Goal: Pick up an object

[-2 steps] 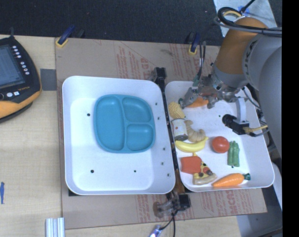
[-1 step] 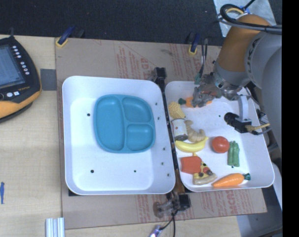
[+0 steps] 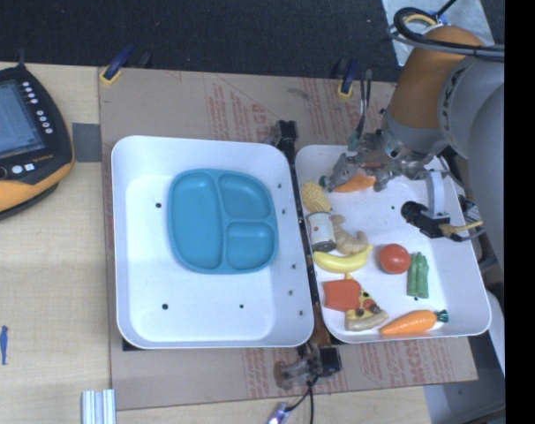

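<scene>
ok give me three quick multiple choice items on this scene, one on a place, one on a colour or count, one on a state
1. Where is the blue divided plate?
A. left bin
B. right bin
C. on the bench

2. How many compartments does it have?
A. two
B. three
C. five

3. How does the banana lie?
A. flat in the right bin
B. upright on the plate
C. hanging from the end effector

Answers:
1 A, it sits inside the left bin.
2 B, ridges split it into three.
3 A, it lies flat beside the tomato.
</scene>
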You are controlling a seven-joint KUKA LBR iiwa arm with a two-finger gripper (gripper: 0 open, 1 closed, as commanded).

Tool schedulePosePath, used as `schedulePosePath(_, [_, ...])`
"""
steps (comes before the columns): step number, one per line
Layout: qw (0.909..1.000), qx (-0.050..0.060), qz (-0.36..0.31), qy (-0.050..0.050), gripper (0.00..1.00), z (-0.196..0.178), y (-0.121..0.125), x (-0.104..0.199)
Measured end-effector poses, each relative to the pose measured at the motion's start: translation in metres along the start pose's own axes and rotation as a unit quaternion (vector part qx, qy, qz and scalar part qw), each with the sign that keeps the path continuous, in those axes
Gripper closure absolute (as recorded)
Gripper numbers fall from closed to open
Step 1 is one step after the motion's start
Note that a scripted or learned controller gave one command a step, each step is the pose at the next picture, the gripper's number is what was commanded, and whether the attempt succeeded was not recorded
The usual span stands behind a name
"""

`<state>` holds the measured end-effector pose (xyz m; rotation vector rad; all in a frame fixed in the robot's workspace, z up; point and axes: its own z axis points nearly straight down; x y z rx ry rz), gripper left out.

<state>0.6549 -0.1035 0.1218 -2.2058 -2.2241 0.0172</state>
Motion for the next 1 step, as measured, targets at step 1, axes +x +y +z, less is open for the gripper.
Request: schedulePosePath(1, [1.0000,-0.002,0.000,-0.001,1.00,-0.0104,0.0003,-0.0011])
